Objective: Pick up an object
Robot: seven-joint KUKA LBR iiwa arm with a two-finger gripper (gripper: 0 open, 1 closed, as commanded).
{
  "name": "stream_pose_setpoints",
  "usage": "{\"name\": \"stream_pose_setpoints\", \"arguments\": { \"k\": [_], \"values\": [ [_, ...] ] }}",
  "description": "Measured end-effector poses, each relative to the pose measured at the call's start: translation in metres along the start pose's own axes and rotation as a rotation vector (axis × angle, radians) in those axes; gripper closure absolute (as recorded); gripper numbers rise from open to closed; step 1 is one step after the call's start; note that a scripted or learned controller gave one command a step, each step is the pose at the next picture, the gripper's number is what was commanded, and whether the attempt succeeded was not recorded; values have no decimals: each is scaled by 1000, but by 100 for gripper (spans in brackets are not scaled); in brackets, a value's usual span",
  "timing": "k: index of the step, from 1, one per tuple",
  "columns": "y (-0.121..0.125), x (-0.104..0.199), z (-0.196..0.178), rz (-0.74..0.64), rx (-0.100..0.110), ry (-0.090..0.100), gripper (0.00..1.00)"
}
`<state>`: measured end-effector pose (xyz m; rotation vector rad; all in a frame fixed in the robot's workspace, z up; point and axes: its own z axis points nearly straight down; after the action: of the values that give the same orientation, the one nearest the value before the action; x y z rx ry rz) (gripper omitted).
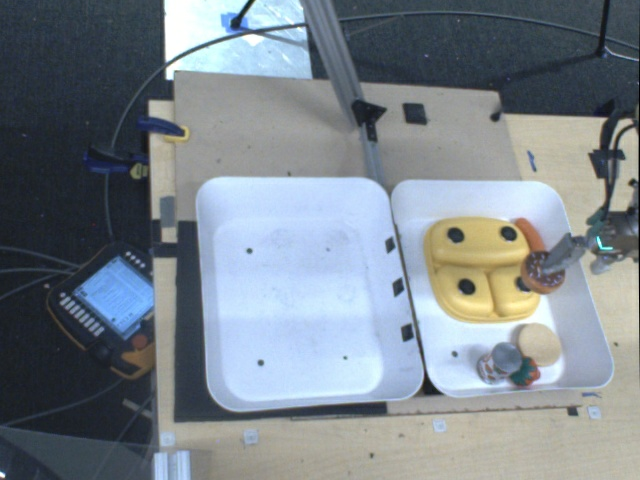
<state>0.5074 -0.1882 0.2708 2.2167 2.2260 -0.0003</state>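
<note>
From above, the gripper (556,258) reaches into the right bin (575,213), its jaws down at a brown doughnut-like object (545,272) beside the yellow tray (478,268); whether they grip it, I cannot tell.

Tan table (300,128) with two white bins side by side, left bin (225,368) and right bin (590,353).

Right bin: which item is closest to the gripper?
The brown doughnut, right at the gripper by the yellow piece's right edge. The tan ball and small toy lie farther off, at the bin's near edge.
</note>
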Motion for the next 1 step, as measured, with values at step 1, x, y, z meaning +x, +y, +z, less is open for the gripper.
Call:
{"name": "stream_pose_setpoints", "arguments": {
  "k": [1],
  "values": [
    [0,0,-1,0,-2,-1,0]
  ]
}}
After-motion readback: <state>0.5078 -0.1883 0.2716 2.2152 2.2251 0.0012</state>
